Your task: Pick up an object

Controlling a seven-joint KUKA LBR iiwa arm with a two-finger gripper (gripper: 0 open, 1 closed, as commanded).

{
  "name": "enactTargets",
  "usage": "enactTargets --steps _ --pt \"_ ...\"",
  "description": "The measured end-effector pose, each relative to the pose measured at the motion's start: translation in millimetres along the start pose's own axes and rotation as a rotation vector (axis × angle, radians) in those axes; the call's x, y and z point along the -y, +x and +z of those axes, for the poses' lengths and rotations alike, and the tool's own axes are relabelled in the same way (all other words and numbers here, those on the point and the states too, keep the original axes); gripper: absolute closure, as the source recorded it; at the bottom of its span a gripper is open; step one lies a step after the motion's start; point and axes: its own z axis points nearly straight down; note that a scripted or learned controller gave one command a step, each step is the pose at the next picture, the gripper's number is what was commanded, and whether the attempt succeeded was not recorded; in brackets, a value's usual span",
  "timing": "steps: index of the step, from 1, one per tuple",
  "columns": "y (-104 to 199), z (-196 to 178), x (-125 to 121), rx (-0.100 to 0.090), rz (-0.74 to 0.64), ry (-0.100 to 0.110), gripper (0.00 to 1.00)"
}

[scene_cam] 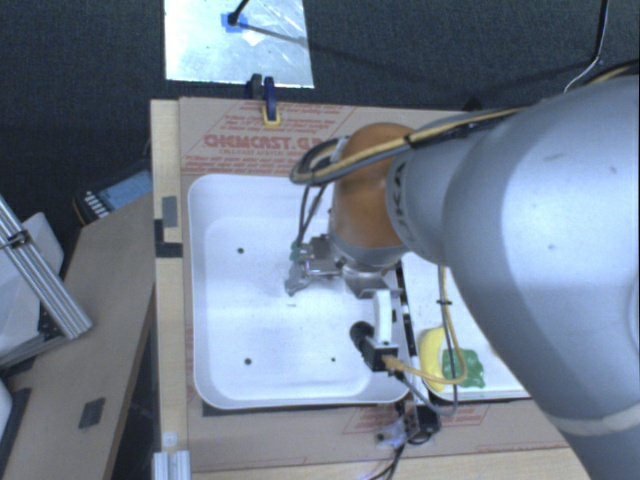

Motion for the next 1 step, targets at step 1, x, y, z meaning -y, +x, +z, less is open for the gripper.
enactTargets --steps 1 --pt "2.0 -15.0 -0.1 -0.003 -0.002 -0.004 1.0"
